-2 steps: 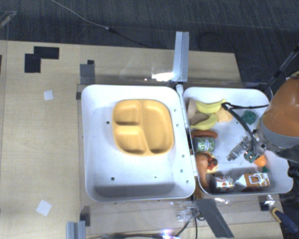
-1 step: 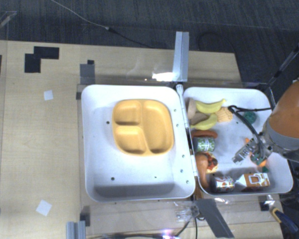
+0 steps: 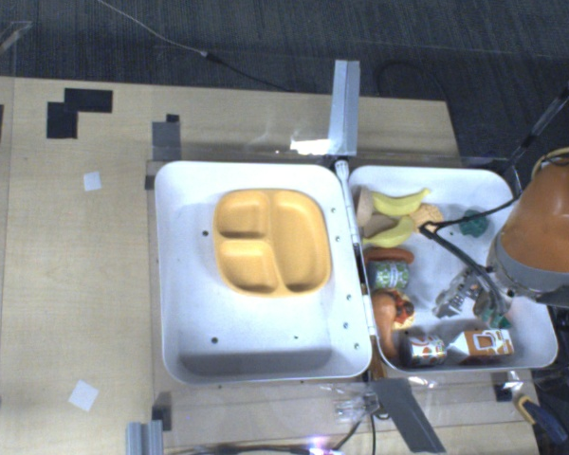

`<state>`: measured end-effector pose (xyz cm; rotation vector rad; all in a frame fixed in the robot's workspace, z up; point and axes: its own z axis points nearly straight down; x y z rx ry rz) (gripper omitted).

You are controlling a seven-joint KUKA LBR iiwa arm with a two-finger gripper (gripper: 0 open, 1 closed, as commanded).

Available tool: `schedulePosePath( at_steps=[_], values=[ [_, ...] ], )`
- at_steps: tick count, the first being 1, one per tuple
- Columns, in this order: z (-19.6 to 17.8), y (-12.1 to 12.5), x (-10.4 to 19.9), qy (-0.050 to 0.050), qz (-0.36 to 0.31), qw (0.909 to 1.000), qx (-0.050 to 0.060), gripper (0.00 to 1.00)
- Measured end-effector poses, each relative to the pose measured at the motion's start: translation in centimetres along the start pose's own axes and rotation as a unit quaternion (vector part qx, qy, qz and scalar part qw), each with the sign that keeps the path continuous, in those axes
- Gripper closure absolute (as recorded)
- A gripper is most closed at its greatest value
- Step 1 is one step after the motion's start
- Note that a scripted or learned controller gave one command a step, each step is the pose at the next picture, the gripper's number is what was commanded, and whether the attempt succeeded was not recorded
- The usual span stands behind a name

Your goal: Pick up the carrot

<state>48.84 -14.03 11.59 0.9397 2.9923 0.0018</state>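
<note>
Lying against the left wall of the right bin [image 3: 541, 349], the carrot [image 3: 385, 313] is seen below a green can [image 3: 391, 276], while the gripper [image 3: 467, 295] is hung nearby with nothing between its parted fingers.

no text can be read; the labels on the small green can [image 3: 391, 276] and orange carton [image 3: 484, 343] are too blurred.

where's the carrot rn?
In the camera view the carrot lies in the right bin, against its left wall toward the near end, just below the green can and left of the gripper.
</note>
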Motion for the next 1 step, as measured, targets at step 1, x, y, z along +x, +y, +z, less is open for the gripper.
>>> schedulePosePath(
  at_steps=[1],
  values=[
    [2.54,1.48,-1.25,-0.004,-0.132,0.9912,-0.001,1.0]
  ],
)
